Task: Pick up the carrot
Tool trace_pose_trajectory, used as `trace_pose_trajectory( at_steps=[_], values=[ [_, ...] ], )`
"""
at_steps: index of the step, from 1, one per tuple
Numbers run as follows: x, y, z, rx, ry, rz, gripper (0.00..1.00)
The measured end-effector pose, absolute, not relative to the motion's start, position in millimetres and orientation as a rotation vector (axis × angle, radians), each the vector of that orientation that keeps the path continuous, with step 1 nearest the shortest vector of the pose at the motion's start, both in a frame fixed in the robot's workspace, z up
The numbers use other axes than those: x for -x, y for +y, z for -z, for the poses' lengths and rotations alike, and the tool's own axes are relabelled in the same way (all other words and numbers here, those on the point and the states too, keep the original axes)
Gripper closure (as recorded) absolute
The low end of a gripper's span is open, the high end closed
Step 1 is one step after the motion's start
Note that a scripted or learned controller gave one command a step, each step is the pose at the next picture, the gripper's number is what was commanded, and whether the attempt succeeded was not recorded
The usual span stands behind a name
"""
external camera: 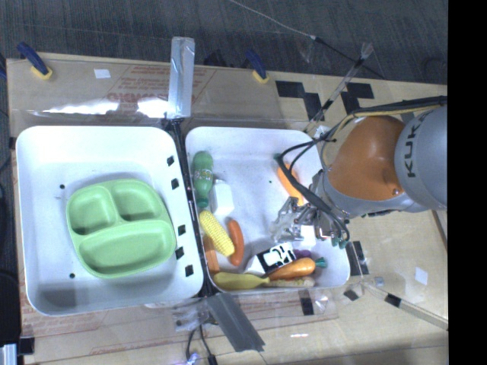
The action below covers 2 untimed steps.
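Near the right bin's (228, 137) right wall, the end effector (293, 220) hovers, grip unclear, carrot (292, 268) below.

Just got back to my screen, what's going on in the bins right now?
The arm is reaching into the right bin, its gripper low over the toy food near the front. The carrot lies by the bin's front wall, next to a banana, and nothing shows it grasped. Corn and a green bottle lie along the bin's left side. The left bin holds a green tray.
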<state>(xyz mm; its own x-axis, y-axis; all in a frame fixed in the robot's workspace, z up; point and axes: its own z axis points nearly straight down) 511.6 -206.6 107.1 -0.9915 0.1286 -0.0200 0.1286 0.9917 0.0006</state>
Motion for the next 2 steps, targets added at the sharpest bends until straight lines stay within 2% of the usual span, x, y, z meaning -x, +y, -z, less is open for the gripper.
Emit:
trace_pose_trajectory(
  at_steps=[1,2],
  values=[
    [-496.9,-175,-206,-0.491,3.096,0.002,1.0],
    [-497.3,-201,-120,-0.074,3.116,0.009,1.0]
  ],
)
